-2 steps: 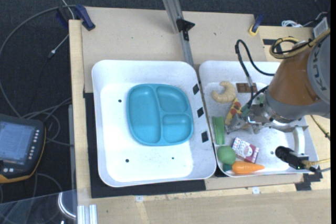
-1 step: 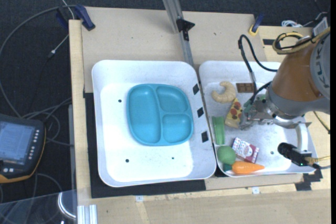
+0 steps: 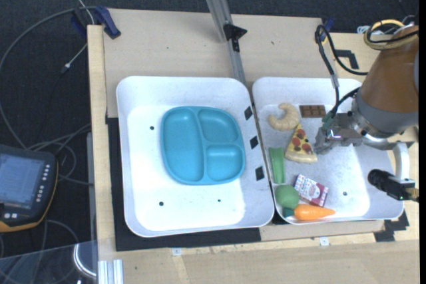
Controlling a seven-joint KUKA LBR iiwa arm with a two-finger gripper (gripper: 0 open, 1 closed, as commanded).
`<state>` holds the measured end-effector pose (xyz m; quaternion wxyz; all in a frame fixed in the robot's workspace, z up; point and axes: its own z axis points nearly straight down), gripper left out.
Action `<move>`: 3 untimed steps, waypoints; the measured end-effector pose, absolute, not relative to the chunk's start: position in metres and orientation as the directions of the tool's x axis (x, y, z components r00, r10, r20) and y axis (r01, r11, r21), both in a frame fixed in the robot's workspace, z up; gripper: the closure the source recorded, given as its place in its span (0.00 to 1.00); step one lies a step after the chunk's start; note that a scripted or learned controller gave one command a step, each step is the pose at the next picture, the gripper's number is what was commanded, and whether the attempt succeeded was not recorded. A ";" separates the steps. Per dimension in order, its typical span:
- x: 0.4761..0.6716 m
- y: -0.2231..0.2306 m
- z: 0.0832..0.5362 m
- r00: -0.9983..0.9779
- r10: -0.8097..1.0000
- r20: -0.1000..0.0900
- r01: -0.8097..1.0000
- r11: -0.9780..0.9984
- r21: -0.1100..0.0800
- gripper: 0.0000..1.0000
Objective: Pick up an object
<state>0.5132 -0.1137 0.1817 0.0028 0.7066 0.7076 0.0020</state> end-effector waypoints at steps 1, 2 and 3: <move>0.510 -0.118 0.226 -0.001 1.000 -0.001 1.000 0.001 0.004 1.00; 0.511 -0.118 0.266 -0.002 1.000 -0.001 1.000 0.002 0.005 1.00; 0.539 -0.077 0.250 -0.005 1.000 0.000 1.000 0.005 0.002 1.00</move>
